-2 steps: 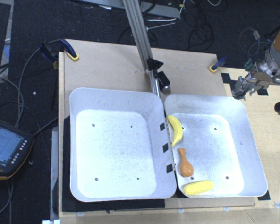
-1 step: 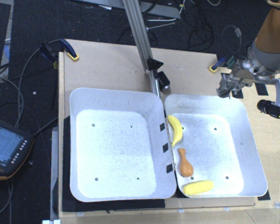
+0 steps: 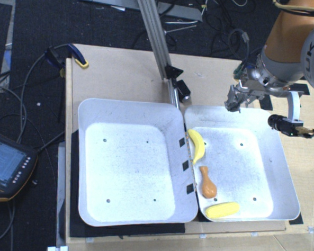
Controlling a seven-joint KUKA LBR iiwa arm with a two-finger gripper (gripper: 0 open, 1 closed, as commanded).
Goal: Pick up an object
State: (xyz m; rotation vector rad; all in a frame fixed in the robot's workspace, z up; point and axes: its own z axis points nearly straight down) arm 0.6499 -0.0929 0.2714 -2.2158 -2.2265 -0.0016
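In the right bin (image 3: 281, 172), a banana (image 3: 197, 145), an orange drumstick-shaped toy (image 3: 207, 182) and a yellow lemon-like piece (image 3: 222, 209) lie along its left wall (none hidden). The claw (image 3: 234, 105) hangs above the bin's far rim, holding nothing; its opening I cannot tell.

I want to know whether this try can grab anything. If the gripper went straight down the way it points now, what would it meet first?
Probably bare bin floor: the gripper hangs over the right bin's far edge, well apart from the banana. Depth is unclear.
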